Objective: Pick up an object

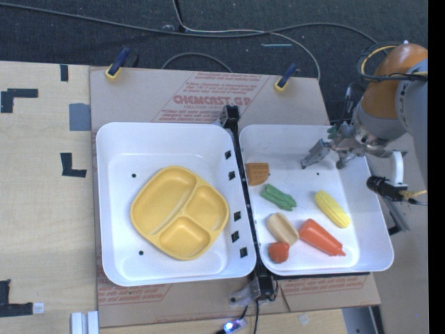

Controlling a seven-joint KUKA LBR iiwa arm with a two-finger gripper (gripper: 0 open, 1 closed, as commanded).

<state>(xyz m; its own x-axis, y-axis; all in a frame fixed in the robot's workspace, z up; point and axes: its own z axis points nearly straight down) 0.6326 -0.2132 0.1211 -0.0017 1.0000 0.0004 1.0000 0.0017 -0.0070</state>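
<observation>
The grey two-finger gripper (327, 156) hangs over the upper part of the right white bin (367, 256) with its fingers spread apart and nothing between them, touching none of the toys. The bins sit on a cardboard sheet (208, 96) clipped to the pale wooden worktop (42, 207), dark carpet (83, 19) and cables behind. Below the gripper lie a yellow plastic corn cob (332, 209), an orange carrot (320, 237), a green pod (279, 197), a hot-dog bun (281, 228), a red tomato (279, 252) and a brown bread piece (256, 173). The left bin (115, 256) holds a yellow divided plate (179, 212).
</observation>
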